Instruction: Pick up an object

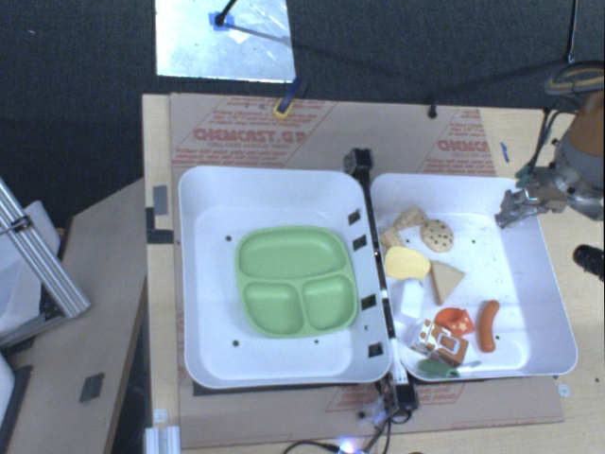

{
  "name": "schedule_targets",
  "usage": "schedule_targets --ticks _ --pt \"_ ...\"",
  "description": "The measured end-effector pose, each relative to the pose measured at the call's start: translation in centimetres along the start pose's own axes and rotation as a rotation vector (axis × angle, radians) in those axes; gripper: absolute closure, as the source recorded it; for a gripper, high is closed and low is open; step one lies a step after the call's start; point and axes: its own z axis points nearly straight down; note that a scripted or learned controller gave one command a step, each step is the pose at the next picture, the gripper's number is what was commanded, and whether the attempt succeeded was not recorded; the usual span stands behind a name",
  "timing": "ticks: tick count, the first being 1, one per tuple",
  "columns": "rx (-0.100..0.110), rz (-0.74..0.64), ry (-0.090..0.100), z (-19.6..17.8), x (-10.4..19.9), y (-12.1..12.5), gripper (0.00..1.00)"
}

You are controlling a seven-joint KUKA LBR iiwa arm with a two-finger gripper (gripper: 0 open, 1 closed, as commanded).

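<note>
The hand (510, 206) hung at the right bin's (544, 253) upper right rim, holding nothing; how far it was open, I cannot tell. Two white bins sat on the table. The left bin (203, 253) held one green three-part tray (295, 280). The right held a round cookie (438, 235), a yellow slice (406, 263), a tan wedge (445, 280) and a sausage (488, 325).

The grey arm reaches in from the right, its gripper (511, 208) angled down and leftward
</note>
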Motion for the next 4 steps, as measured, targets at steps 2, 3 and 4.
schedule_targets --ticks 2,3,4 --pt "0.006 -0.004 0.003 -1.9 5.1 -0.8 1.00" --pt "0.005 -0.005 0.003 -1.4 10.9 0.3 1.00" --pt "0.005 -0.006 0.004 -2.1 17.2 0.5 1.00"
